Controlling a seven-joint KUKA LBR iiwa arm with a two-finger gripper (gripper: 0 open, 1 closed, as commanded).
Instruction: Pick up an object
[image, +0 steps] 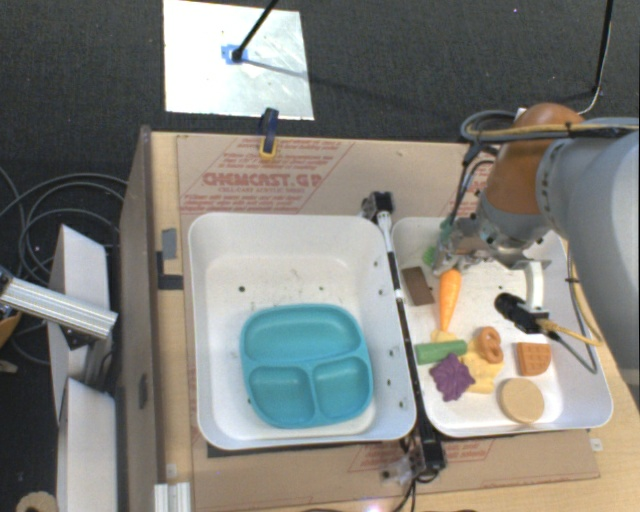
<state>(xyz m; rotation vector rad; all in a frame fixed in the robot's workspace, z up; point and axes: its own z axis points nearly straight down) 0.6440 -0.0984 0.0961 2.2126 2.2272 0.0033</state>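
Camera view: one carrot (449, 297), one teal tray (305, 364), two bins; gripper (452, 257) state unclear.

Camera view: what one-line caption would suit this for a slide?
Robot arm lowers its gripper over a toy carrot in the right bin; a teal tray fills the left bin.

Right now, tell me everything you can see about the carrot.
The carrot is an orange toy, plastic-looking, tapering to a point. It lies in the right bin, thick end toward the gripper just above it, tip pointing down toward a green piece. A brown block lies beside it on the left. No leafy top shows.
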